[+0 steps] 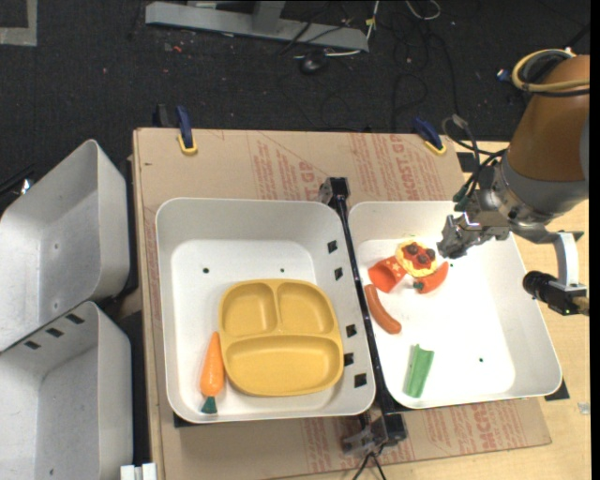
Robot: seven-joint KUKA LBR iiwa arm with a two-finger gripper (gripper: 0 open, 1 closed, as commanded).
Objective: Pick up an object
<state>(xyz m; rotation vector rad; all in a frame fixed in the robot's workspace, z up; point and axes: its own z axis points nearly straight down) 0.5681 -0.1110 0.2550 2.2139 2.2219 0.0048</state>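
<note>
Arm (pixel 548 141) reaching in from the right, fingers (pixel 454 240) low beside the pizza slice (pixel 419 262), grip state unclear.

Dark, speckled floor (pixel 84 75) all around, strewn with black cables (pixel 412 84) and small debris. At the top edge, a grey metal bracket (pixel 253 23) lying flat on that floor. In the middle, a brown board bench top (pixel 253 164) printed with faint red lettering, held at its far edge by two blue-and-yellow clamps (pixel 186 131), one near each corner. At the left, just beside the board, two white plastic tubs (pixel 56 281) tilted on their sides, one in front of the other. At the near edge, a black clamp (pixel 375 433) and cable. Even, flat lighting, soft shadows only.
</note>
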